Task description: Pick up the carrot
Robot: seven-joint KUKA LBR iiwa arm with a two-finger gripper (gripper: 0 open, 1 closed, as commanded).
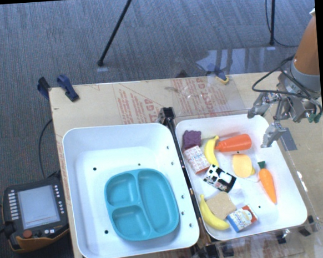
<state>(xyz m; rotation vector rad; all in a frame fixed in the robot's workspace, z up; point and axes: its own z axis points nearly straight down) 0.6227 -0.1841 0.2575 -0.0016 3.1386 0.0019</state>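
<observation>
The carrot [268, 184] is seen lying free in the right-hand white bin [301, 209], close to that bin's right wall, with its green top toward the far side and its tip toward the near edge, so that its long axis runs near-to-far with a slight slant. Farther back and a little to the right, the gripper [277, 133] is held over the bin's far right corner, nothing being gripped by it; how wide it is parted cannot be told. It is judged that the coming move must be made toward the near side, with the fingers set across the carrot's length.
</observation>
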